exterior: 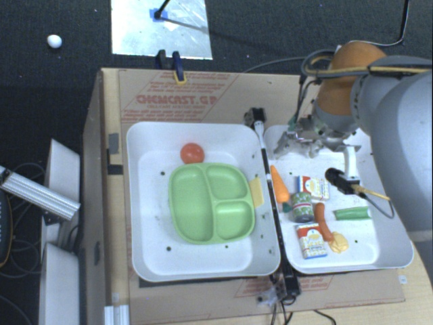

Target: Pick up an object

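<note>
Objects are lying loose in both bins, most of them crowding the right one, at centre right of the frame.

Desk: brown printed board is covering it, running across the middle of the frame.

Arm: grey, orange band above the wrist, reaching in from the right edge and hanging over the upper part of the right bin.

Left bin: white, shallow, sitting just beside the right bin.

Green divided plate: lying flat in the middle of the left bin.

Pincer: hovering at the upper left corner of the right bin, above the carrot. Cannot tell whether it is released or clenched; nothing is showing in its grasp.

Carrot: lying along the left wall of the right bin.

Orange sausage: lying between the green can and the flat green piece.

Upper carton: red and white, sitting just above the can.

Lower carton: lying near the bin's lower edge, touching the sausage's end.

Red ball: resting just above the plate's upper rim.

Yellow lump: sitting right of the lower carton.

Yellow slip: leaning at the plate's right edge.
</note>
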